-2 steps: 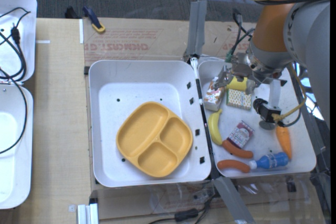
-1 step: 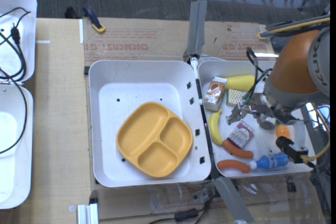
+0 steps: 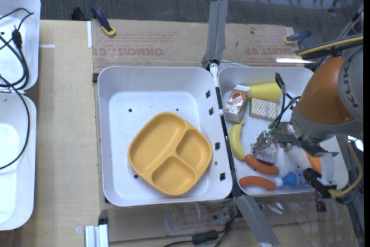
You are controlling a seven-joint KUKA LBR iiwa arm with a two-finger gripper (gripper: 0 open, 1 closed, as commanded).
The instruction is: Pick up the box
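Observation:
The box (image 3: 236, 103) is a small white and orange carton lying at the back left of the right bin (image 3: 300, 73), close to the divider. My gripper (image 3: 266, 146) hangs low over the middle of that bin, to the front right of the box and apart from it. It is just right of a banana (image 3: 236, 142) and above a small grey and white item (image 3: 266, 155). The orange-banded wrist (image 3: 326, 98) rises behind it and hides part of the bin's right side.
A yellow block (image 3: 265, 90) and a yellow patterned sponge (image 3: 263, 109) lie right of the box. Two red sausages (image 3: 262, 166) (image 3: 257, 183) and a blue and white item (image 3: 292, 179) lie at the front. The left bin (image 3: 115, 124) holds a yellow divided plate (image 3: 170, 153).

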